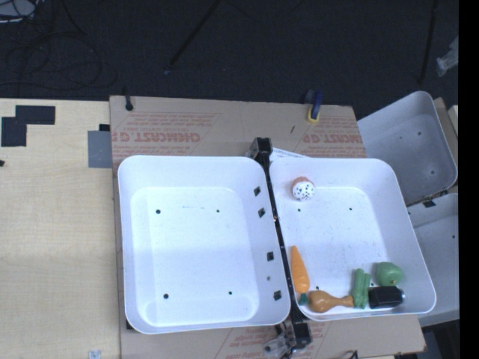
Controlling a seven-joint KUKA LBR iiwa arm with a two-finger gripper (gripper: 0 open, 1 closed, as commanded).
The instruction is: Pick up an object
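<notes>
The right bin holds several small objects. A white ball with dark dots and a reddish top lies near its far left corner. An orange carrot lies along the left wall near the front. An orange gourd-shaped piece rests at the front wall. To its right stand a green pickle-like piece, a round green object and a black block, close together in the front right corner.
The left bin sits beside the right one, joined by a black clamp strip. Both rest on a cardboard sheet. A grey metal plate stands at the right. A blue-yellow clip marks the cardboard's far edge.
</notes>
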